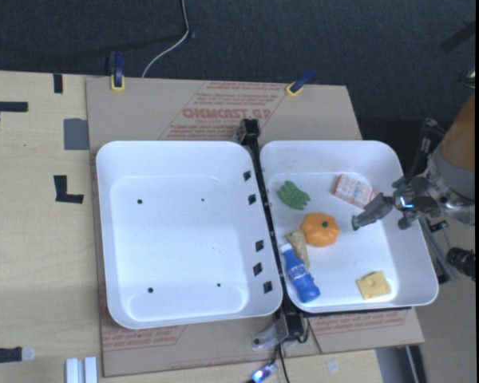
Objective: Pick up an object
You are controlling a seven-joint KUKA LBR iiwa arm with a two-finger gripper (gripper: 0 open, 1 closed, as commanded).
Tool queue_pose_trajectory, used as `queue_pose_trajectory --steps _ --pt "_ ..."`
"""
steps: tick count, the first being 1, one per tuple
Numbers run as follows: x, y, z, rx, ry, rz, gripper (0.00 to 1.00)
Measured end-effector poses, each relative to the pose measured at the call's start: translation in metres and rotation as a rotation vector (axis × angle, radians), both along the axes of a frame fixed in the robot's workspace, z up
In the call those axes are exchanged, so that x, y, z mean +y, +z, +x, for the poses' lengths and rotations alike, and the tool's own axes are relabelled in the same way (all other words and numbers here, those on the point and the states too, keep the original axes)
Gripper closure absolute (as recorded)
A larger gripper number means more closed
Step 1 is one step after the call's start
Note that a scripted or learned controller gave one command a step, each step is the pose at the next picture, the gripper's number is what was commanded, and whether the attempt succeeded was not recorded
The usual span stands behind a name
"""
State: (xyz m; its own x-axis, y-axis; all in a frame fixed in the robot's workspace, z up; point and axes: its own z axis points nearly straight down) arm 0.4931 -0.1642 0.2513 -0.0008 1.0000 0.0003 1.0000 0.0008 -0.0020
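The right bin (399, 166) holds several objects. A green leafy toy (292, 194) lies near its left wall, and a pink-and-white packet (351, 188) lies toward the back. An orange fruit (321, 230) sits in the middle, with a small beige piece (298, 246) beside it. A blue bottle (301, 275) lies at the front left and a yellow block (373, 285) at the front right. My gripper (373, 213) hangs over the right half of this bin, just right of the orange and in front of the packet. Nothing shows in its grasp.
The left bin (112, 174) sits beside the right one on a cardboard sheet (215, 110) held by clamps. A black hinge strip (259, 214) runs between the bins. A cable (176, 30) trails at the back.
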Motion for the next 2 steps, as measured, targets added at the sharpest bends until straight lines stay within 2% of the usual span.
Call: queue_pose_trajectory --steps 1,2 --pt "0.034 -0.107 0.058 0.006 0.004 0.003 0.00" --pt "0.067 -0.170 0.027 0.000 -0.001 -0.002 0.00"
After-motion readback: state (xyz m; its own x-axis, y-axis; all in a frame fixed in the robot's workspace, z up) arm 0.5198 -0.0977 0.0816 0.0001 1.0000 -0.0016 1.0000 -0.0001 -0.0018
